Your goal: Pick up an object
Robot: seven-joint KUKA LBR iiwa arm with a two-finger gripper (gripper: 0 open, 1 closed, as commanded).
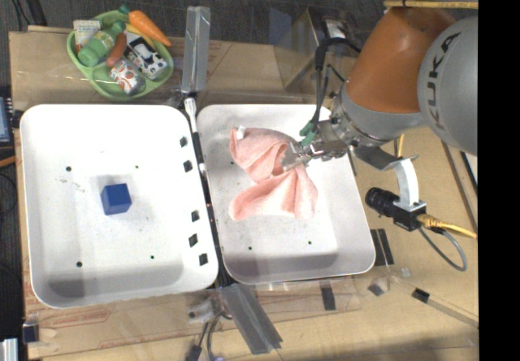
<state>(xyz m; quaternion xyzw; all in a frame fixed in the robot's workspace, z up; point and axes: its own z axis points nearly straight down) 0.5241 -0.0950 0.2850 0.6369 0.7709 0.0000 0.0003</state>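
1. Camera view: the arm reaches in from the right and sets its jaws on the pink cloth, which lies in the right bin.
2. Cloth position: it occupies the middle of the right bin, nearer the far wall. A far lobe and a near lobe spread out from a narrow waist.
3. Jaw state: the jaws appear nearly closed, with gathered cloth pinched between them at the waist. Judgement: the bunching there results from the fabric being drawn together by the grip.
4. Lift status: whether the cloth is clear of the bin floor cannot be determined; its near lobe looks to rest on the floor.
5. Left bin: a blue cube sits alone, left of centre, well apart from the arm.
6. Far left of the bench: a green bowl holds toy food, including a carrot.
7. Obscured items: the fingertips are small and dark, so their exact gap is unclear. Labels on the bowl's contents are unreadable.
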